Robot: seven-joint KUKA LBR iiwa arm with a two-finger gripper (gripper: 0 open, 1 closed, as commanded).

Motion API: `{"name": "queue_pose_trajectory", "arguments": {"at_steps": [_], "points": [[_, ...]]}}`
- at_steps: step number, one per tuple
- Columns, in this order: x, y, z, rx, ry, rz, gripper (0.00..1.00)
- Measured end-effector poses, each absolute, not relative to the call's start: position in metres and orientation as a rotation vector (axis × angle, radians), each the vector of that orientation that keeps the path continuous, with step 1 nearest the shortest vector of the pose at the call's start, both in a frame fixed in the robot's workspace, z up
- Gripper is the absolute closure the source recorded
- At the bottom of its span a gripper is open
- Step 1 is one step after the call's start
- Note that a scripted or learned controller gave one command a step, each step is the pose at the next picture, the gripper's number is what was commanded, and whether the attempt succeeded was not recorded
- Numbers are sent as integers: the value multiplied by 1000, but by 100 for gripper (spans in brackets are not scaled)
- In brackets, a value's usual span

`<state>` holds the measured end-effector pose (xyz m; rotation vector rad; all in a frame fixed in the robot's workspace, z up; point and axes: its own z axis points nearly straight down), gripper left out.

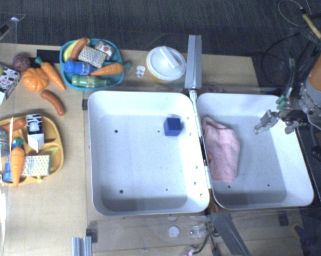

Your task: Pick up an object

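Observation:
A small blue cube (173,126) lies in the left bin (112,191), near its upper right corner. A pink folded cloth (222,149) lies along the left side of the right bin (288,191). My gripper (267,122) hangs over the upper right part of the right bin, to the right of the cloth and apart from it. I see nothing between its tips. The grey arm with its orange band (320,71) comes in from the right edge.
Left of the bins, toy food lies on the wooden bench: a blue bowl (92,63), a yellow plate (27,151), a small pumpkin (34,79) and sausages. A white lidded bowl (166,64) stands behind the left bin. Cables hang at the upper right.

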<state>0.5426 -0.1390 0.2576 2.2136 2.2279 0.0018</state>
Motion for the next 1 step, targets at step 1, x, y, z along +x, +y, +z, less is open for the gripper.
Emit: {"name": "queue_pose_trajectory", "arguments": {"at_steps": [1], "points": [[551, -142, 132, 2221, 2223, 0, 0]]}}
